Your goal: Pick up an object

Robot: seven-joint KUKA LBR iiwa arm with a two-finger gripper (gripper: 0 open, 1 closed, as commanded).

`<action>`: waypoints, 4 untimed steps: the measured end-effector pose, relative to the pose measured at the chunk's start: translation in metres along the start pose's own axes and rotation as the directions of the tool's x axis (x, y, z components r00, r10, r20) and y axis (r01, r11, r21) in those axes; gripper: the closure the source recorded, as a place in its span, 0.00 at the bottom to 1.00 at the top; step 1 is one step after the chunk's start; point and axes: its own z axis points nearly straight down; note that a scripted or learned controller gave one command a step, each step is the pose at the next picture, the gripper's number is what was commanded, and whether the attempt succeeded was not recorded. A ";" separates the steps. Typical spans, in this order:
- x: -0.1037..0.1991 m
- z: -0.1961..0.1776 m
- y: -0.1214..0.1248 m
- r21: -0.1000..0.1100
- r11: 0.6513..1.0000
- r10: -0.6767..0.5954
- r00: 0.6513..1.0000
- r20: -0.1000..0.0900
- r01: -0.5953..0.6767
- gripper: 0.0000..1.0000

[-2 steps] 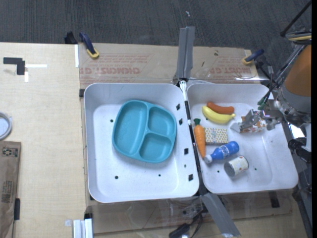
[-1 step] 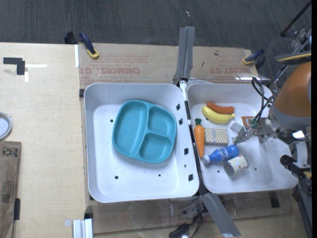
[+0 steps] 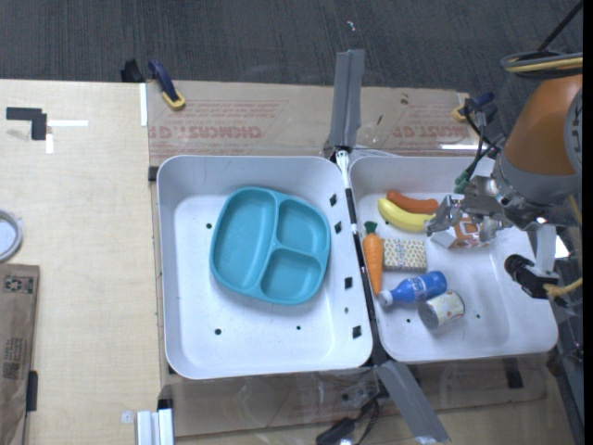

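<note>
Two white bins side by side: left bin [image 3: 176, 276] holds a blue divided plate [image 3: 271, 245]; right bin [image 3: 482, 336] holds a banana [image 3: 400, 214], carrot [image 3: 372, 260], blue bottle [image 3: 414, 288] and small can [image 3: 442, 309]. Gripper [image 3: 466, 221] hangs just right of the banana, over an orange-and-white object [image 3: 466, 234]; whether its claw is spread or pinching, cannot tell.
</note>
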 end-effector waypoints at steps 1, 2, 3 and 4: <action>0.008 0.050 0.014 -0.023 0.998 -0.063 0.998 0.005 0.063 0.00; 0.009 0.067 -0.027 -0.009 0.996 -0.092 0.996 0.001 0.092 0.00; 0.009 0.056 -0.026 -0.012 0.996 -0.090 0.996 -0.002 0.090 1.00; 0.009 0.058 -0.026 -0.009 0.996 -0.089 0.996 -0.002 0.089 0.00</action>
